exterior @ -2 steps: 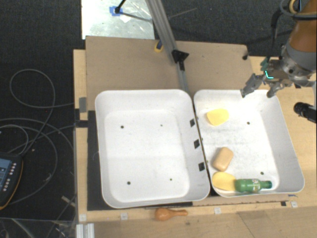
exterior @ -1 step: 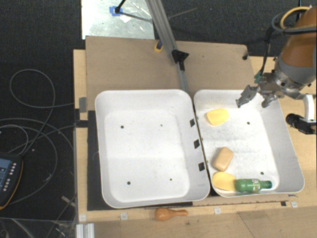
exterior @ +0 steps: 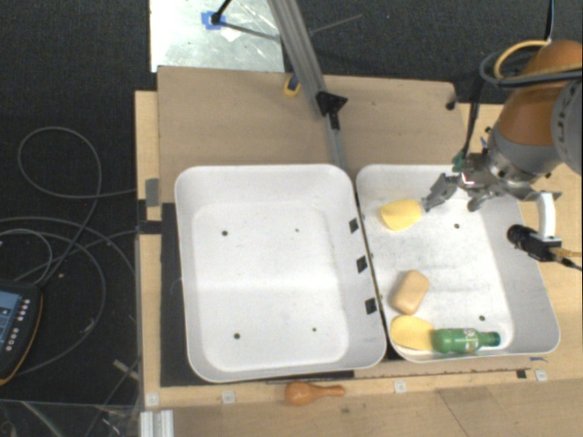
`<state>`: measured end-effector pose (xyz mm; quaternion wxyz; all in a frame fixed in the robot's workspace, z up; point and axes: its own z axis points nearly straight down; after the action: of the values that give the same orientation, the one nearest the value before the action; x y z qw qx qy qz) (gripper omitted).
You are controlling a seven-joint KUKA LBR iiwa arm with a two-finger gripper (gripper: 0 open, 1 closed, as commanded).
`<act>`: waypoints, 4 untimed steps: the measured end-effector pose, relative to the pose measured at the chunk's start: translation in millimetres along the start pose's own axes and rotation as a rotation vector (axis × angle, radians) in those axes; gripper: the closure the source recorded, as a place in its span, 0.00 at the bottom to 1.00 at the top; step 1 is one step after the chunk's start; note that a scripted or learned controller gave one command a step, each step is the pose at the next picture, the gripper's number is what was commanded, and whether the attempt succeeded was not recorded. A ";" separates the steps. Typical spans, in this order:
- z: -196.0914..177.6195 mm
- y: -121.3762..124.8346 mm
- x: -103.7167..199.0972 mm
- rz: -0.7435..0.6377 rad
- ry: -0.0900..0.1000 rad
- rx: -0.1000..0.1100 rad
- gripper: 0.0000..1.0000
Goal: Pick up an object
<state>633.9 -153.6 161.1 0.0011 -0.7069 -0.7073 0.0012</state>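
The right bin [exterior: 524,280] holds a yellow lump [exterior: 401,215] near its far left corner. A tan block [exterior: 409,291] lies lower down, with a second yellow piece [exterior: 412,332] and a green bottle [exterior: 465,340] lying along the near wall. My gripper [exterior: 455,197] hangs over the far part of this bin, just right of the yellow lump. Its two dark fingers [exterior: 436,194] are spread open with nothing between them. The orange-banded wrist [exterior: 533,121] rises behind it at the right.
The left bin [exterior: 196,271] sits beside the right one, their rims meeting at black clips [exterior: 362,262]. A slanted metal pole [exterior: 305,57] ends above the bins' far edge. An orange pear-shaped toy [exterior: 314,391] lies on the bench's front edge.
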 end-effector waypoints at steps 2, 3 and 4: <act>33.1 -7.0 -2.7 0.000 -0.001 -0.007 1.00; -27.9 -13.0 -1.1 -0.002 -0.002 -0.012 1.00; -75.6 -11.3 -1.3 -0.004 -0.002 -0.011 1.00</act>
<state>622.9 -154.9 236.7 -0.0034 -0.7055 -0.7087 -0.0021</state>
